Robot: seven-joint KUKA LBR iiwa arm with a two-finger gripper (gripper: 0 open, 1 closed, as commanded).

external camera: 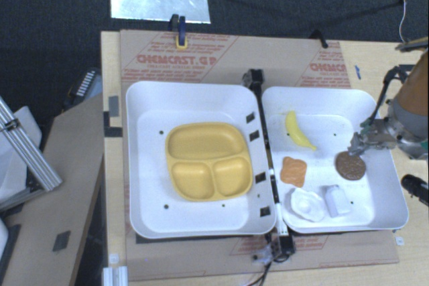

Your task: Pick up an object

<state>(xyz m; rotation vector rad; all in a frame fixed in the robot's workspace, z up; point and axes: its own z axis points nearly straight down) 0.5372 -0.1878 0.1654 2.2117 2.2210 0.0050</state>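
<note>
While the gripper point(355, 146) hangs low in the right bin point(348, 100), just above a brown round disc point(350, 166), nothing looks lifted. Whether it is parted or closed, cannot tell. Judged: approach made; grasp and raise remain.

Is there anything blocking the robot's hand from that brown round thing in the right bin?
Nothing visible does. The hand sits right at the upper edge of the brown disc, with no object between them. The banana and orange piece lie off toward the divider.
</note>
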